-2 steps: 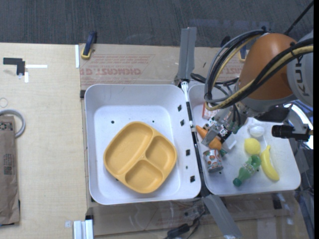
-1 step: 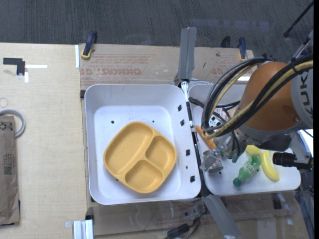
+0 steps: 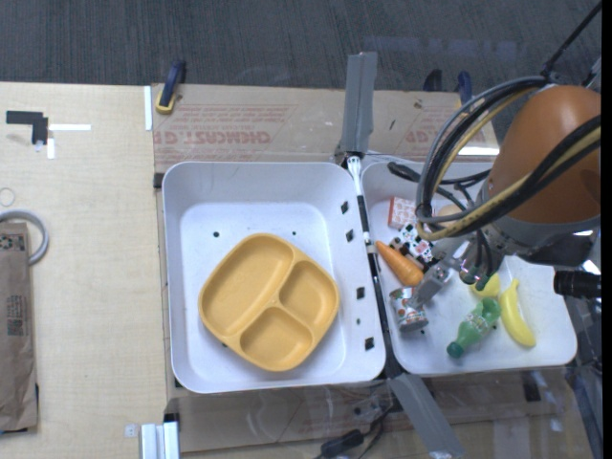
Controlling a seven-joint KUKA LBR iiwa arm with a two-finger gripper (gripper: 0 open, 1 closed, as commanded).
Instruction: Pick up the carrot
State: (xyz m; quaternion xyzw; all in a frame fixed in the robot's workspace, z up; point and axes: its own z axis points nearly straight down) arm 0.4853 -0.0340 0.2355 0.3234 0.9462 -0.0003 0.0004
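A yellow three-compartment plate (image 3: pixel 270 301) lies in the left bin (image 3: pixel 186 256). Across the divider, the carrot (image 3: pixel 400 264) lies in the right bin (image 3: pixel 550 347), close to that bin's left wall, its tip pointing toward the wall and its thicker end toward the bin's middle.

It looks like a small toy carrot: probably light, stiff and rather smooth, so it could skid or roll if pinched near the narrow tip. The thicker half, taken across its width, seems the surest place to hold.

The hand (image 3: pixel 413 312) hangs just below and beside the carrot, nearer the bin's front edge; whether it is spread or pressed together I cannot tell, and nothing shows between it. Further right lie a green bottle (image 3: pixel 473 331) and a banana (image 3: pixel 516 314).
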